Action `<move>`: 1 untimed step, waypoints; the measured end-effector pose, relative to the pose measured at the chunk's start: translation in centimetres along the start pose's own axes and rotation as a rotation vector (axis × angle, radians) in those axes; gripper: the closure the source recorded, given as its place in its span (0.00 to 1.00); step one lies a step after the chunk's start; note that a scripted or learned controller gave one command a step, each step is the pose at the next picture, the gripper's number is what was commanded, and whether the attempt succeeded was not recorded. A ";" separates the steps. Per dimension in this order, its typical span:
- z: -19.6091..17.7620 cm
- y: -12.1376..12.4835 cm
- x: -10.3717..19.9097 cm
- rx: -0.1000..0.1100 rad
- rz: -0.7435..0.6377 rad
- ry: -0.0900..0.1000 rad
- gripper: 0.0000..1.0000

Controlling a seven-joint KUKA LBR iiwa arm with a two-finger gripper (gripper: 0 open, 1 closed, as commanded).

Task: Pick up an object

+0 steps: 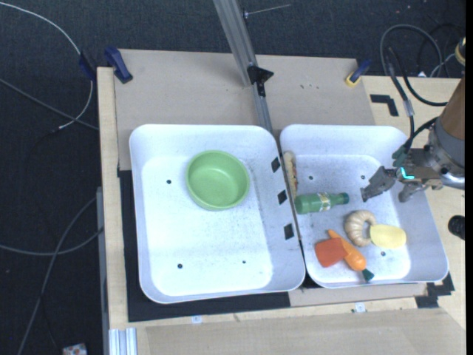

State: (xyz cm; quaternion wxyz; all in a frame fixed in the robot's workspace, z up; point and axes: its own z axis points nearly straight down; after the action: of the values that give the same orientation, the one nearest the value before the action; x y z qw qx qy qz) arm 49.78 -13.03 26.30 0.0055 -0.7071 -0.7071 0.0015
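The tool (389,186) is seen spread open with nothing between its fingers, poised over the right bin (425,272) toward the bench's right edge, so the approach step is judged to be in hand and no object has been picked yet. A descent is called for onto the green bottle (322,202), beige ring (359,226), yellow piece (388,236) or orange toy (340,252) near the front; the arm is cut off at the right, and the toys' exact shapes are hard to make out

Arm enters from 3 o'clock, wrist low and angled toward 9 o'clock. Gripper (390,187) points down and toward 8 o'clock. Two dark fingers (377,183) spread apart, nothing between them. Teal light visible on gripper body.
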 end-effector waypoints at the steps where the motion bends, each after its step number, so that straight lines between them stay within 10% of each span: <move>1: -0.1 0.1 0.0 -0.003 0.000 0.000 0.00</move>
State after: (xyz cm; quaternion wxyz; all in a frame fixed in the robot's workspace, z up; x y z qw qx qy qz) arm 49.86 -13.04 26.42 0.0042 -0.7070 -0.7072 0.0006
